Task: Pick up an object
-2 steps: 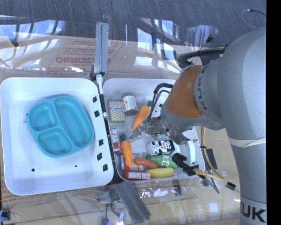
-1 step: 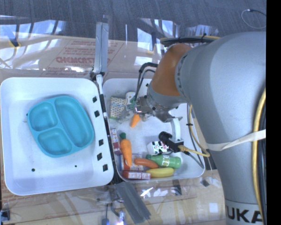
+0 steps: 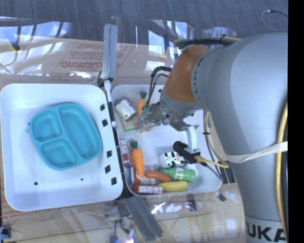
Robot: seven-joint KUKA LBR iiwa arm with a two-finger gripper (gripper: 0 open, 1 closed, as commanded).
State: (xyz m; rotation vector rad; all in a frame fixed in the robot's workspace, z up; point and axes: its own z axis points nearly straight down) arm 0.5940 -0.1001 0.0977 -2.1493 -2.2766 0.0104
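The gripper (image 3: 148, 119) sits low in the right bin (image 3: 205, 186), at its upper left part, close beside a small tilted can (image 3: 125, 109) and an orange carrot piece (image 3: 142, 105). Whether the jaws are open or closed cannot be told, nor whether anything is between them; the wrist hides them. Further down the same bin lie a carrot (image 3: 137, 162), a green bottle (image 3: 181, 174), a banana (image 3: 173, 186) and a black-and-white toy (image 3: 171, 159). The left bin (image 3: 15, 186) holds a blue divided plate (image 3: 65, 134). Both bins rest on the desk (image 3: 66, 59).
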